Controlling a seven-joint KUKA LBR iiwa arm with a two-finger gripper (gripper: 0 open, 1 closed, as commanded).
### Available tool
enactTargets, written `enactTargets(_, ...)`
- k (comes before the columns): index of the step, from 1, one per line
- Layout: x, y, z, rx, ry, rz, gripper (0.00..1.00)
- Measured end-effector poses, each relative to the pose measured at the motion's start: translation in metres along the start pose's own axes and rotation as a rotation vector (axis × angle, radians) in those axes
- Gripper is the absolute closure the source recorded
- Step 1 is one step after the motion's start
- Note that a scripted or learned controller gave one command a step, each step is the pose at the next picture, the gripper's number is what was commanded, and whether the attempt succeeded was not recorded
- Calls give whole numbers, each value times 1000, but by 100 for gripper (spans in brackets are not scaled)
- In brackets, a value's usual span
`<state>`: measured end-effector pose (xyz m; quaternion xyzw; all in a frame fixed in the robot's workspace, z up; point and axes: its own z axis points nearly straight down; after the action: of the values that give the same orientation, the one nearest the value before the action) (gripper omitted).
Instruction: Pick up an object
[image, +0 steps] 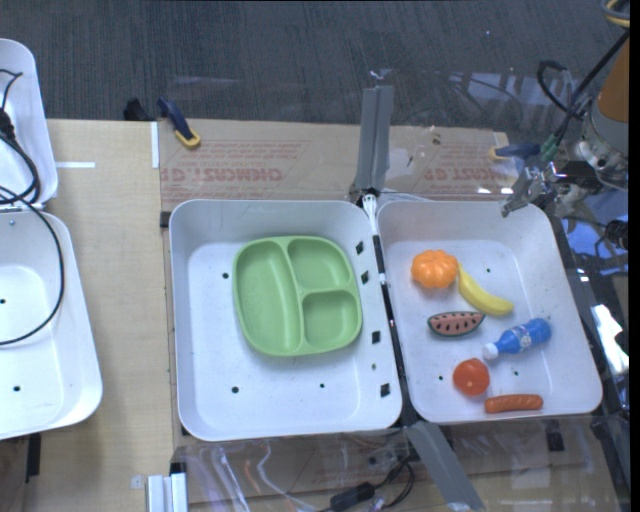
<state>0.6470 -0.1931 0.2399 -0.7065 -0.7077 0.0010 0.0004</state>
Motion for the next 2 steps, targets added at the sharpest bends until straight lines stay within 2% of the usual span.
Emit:
enactTargets(1,50,-20,149,0,0,215,0)
enactTargets(2,50,-20,140,1,-1,214,100)
